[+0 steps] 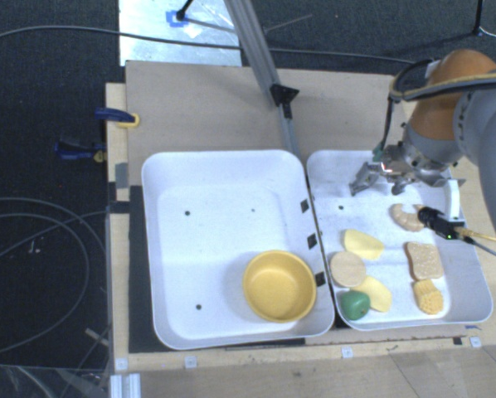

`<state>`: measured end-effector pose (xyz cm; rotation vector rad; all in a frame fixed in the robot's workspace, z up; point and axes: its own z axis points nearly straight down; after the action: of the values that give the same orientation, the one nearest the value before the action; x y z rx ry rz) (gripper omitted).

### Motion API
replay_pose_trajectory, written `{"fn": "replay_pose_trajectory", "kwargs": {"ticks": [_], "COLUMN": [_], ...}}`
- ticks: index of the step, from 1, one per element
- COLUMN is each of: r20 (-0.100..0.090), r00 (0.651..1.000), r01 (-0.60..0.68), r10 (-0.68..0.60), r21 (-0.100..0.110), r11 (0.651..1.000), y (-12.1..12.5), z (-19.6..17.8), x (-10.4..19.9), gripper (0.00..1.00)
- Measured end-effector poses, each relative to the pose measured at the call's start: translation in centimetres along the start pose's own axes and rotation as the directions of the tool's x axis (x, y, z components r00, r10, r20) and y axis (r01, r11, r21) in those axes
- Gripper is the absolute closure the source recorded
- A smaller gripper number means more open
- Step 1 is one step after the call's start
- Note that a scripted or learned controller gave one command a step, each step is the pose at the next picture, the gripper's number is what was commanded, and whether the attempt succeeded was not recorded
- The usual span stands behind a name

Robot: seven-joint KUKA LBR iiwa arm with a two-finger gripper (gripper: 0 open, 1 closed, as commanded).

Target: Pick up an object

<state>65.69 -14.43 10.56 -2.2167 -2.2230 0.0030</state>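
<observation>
Camera view: gripper (379,181) sits over the upper part of the right bin (480,305), fingers spread open with nothing between them. Right bin holds a pale curved piece (406,216) just right of the gripper, then a yellow wedge (362,243), round cracker (347,269), toast slice (424,259), waffle piece (429,297) and green item (355,305) nearer the front. Left bin (173,172) has a yellow bowl (279,285) at its front right.

left bin (223,185) open; bowl (279,285) corners it.
</observation>
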Motion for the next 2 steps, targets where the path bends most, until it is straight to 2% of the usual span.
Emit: {"fn": "replay_pose_trajectory", "kwargs": {"ticks": [1, 2], "r20": [0.001, 0.003], "r00": [1.000, 1.000], "r01": [0.002, 0.003], "r10": [-0.002, -0.003], "r21": [-0.004, -0.009], "r11": [1.000, 1.000], "y": [0.1, 0.2], "z": [1.5, 0.2], "x": [0.0, 0.0], "gripper": [0.00, 1.00]}}
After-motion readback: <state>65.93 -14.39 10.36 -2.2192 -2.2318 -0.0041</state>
